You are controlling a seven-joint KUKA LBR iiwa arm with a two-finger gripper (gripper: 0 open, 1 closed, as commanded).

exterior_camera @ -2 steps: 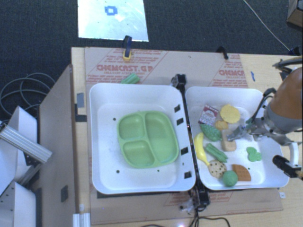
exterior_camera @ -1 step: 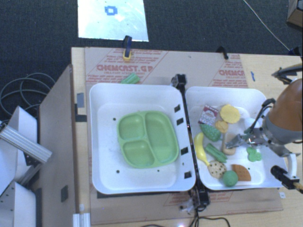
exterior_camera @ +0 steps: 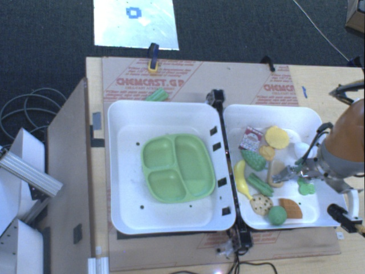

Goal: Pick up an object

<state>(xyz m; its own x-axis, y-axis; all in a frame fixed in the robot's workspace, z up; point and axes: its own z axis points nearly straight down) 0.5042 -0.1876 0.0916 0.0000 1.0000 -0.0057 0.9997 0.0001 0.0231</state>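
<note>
A: While the gripper point(exterior_camera: 283, 176) hangs low in the right bin point(exterior_camera: 311, 119), just right of the banana point(exterior_camera: 242, 178), we can't tell fingers' state.

B: Approach step, we judge. Next: settle on one obj, e.g. green ball point(exterior_camera: 278, 214) below the banana, then close.

divided plate point(exterior_camera: 178, 168) in left bin point(exterior_camera: 122, 119), toys in right bin point(exterior_camera: 311, 116)

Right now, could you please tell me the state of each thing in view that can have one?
Green tray: lying flat in the left bin, compartments bare.
Banana: lying in the right bin, unpeeled.
Cookie: lying flat.
Gripper: low over the toy food.
</note>
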